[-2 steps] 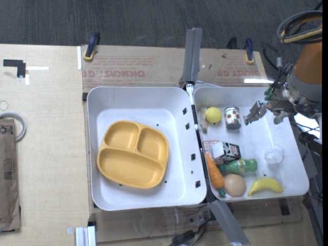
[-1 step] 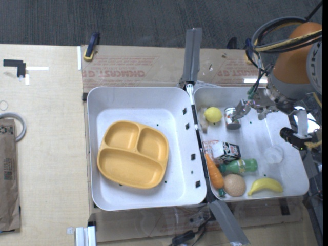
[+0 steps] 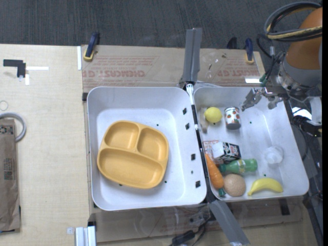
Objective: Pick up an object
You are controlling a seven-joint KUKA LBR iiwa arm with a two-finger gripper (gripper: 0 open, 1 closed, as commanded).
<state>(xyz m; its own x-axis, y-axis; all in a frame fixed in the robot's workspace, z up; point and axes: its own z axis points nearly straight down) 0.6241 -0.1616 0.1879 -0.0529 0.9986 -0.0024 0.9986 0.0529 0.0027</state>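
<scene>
Small can [image 3: 232,118] in right bin [image 3: 287,137], just left and below spread, empty claw [image 3: 261,99].

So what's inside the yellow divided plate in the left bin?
Nothing visible: the yellow plate has three bare compartments. What lies beneath it on the bin floor is covered.

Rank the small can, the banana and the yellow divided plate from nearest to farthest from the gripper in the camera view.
Measured from the gripper, at the right bin's far edge:
1. Small can, far part of the right bin, just left of the gripper.
2. Banana, near right corner of the right bin.
3. Yellow divided plate, middle of the left bin.
</scene>
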